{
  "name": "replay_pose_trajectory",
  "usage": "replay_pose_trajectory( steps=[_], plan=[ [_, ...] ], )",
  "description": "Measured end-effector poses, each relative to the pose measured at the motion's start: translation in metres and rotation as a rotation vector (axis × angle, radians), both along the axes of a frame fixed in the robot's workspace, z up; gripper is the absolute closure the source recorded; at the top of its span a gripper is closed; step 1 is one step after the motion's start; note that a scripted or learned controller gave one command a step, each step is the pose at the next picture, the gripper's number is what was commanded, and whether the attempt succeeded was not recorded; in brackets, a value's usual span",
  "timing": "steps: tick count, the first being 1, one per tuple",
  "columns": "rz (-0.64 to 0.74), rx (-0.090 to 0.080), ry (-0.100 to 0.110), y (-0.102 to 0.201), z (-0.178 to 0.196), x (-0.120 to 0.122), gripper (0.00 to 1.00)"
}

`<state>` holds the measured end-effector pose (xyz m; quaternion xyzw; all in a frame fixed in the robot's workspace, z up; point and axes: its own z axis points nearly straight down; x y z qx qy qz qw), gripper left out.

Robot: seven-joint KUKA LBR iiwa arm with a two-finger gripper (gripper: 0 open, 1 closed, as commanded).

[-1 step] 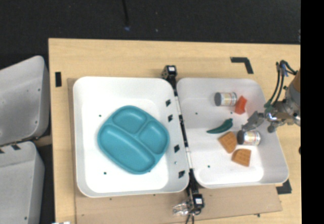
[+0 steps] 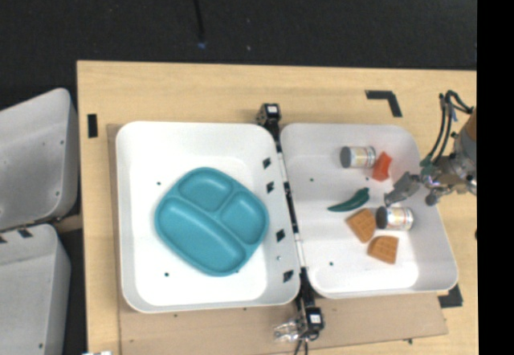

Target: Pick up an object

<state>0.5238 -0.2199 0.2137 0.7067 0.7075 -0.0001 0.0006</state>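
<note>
Reaching in from three o'clock, the gripper (image 2: pixel 409 189) hangs over the right bin (image 2: pixel 321 265), low near that bin's three o'clock wall. Whether it is spread or closed cannot be told at this size, and nothing is plainly seen between its tips.

Just at its five o'clock lies a silver can (image 2: pixel 396 218) on its side, close under the tool; contact between them cannot be judged. Touching or nearly touching the can at its nine o'clock is an orange cracker (image 2: pixel 362 224), and a second orange cracker (image 2: pixel 384 248) lies at the can's six o'clock. A green pepper (image 2: pixel 350 201) lies at the first cracker's twelve o'clock. Toward the bin's twelve o'clock wall sits a grey jar (image 2: pixel 356 157) on its side, with a small red block (image 2: pixel 381 166) just beside it at four o'clock.

Over in the left bin (image 2: pixel 136 281), a teal divided plate (image 2: pixel 210 221) lies near the middle.
</note>
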Motion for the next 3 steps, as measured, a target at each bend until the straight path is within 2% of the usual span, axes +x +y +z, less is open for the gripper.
replay_pose_trajectory(
  steps=[1, 2, 3],
  plan=[
    [-0.002, 0.000, 0.003, -0.005, -0.050, 0.009, 0.00],
    [0.002, -0.009, -0.015, -0.003, -0.097, 0.022, 0.00],
    [0.000, -0.002, -0.012, -0.004, -0.108, 0.027, 0.00]
  ],
)
